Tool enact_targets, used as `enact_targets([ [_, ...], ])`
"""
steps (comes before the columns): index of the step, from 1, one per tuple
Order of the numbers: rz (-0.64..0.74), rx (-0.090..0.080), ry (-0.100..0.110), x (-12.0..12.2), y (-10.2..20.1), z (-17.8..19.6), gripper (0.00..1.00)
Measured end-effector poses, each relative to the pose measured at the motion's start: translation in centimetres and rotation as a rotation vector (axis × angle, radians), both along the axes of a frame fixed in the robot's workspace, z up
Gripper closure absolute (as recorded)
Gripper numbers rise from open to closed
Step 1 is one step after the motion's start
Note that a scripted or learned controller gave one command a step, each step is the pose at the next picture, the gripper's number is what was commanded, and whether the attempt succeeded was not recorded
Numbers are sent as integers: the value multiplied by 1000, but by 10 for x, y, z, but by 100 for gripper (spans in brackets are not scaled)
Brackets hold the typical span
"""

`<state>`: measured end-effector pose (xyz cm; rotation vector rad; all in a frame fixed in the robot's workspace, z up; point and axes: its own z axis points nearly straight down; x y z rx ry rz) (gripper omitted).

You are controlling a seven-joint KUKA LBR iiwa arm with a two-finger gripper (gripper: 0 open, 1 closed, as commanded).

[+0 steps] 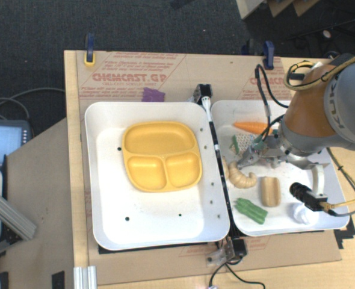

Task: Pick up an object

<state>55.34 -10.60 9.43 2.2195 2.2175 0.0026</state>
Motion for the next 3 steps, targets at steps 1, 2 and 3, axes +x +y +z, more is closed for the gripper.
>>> enact_targets([
  [1, 4, 1, -1, 53, 12, -10, 0],
  [2, -4, 9, 39, 108, -7, -13, 0],
  [3, -3, 3, 31, 108, -8, -3, 100],
])
